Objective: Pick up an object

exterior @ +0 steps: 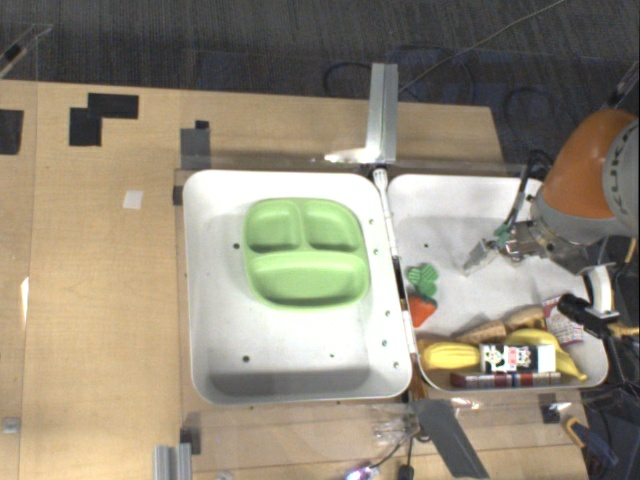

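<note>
The fingers (483,255), slightly parted and holding nothing, hover in the right bin (450,203), with the banana (452,355) lying crosswise below them.

Even, bright overhead light, sharp mid-frame.
Soft shadow along the left bin's (200,298) lower wall (slight blur at the frame's right edge).

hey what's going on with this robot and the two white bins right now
A grey and orange robot arm reaches in from the right, with its gripper low over the right bin. Nothing is visibly held. Along that bin's near edge lie a banana, a small carton and a strawberry toy beside the divider. The left bin holds a green divided plate, untouched. No object has been picked up yet.
</note>
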